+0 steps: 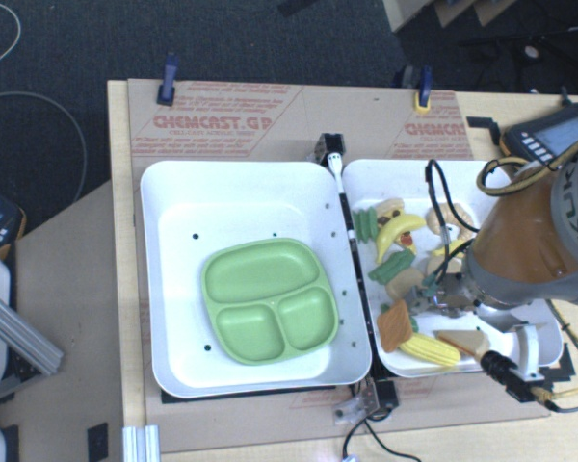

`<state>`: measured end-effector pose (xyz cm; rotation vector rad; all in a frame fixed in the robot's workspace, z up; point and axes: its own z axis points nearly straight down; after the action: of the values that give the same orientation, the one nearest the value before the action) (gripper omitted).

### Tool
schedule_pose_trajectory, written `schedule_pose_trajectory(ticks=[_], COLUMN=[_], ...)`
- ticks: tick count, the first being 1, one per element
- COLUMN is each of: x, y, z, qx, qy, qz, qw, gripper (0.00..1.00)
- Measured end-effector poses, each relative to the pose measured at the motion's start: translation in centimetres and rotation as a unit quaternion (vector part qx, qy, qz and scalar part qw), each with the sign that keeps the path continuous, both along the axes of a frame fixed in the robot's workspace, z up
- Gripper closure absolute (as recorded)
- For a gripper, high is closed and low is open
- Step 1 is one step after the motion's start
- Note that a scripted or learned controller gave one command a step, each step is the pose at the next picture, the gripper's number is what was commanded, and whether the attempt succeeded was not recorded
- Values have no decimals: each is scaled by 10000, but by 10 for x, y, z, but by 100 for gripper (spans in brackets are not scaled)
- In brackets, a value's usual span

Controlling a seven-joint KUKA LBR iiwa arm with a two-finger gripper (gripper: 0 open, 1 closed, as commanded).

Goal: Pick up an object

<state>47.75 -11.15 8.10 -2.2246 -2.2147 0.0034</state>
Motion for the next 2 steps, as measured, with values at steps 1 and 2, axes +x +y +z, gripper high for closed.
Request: schedule_pose_trajectory(ticks=[1, 2], x=[3, 4], y=[1, 67], z=[15, 109], qx=[-6, 9], qy=[-45, -64], qz=[12, 65], qw=[10000, 10000], gripper=[100, 100])
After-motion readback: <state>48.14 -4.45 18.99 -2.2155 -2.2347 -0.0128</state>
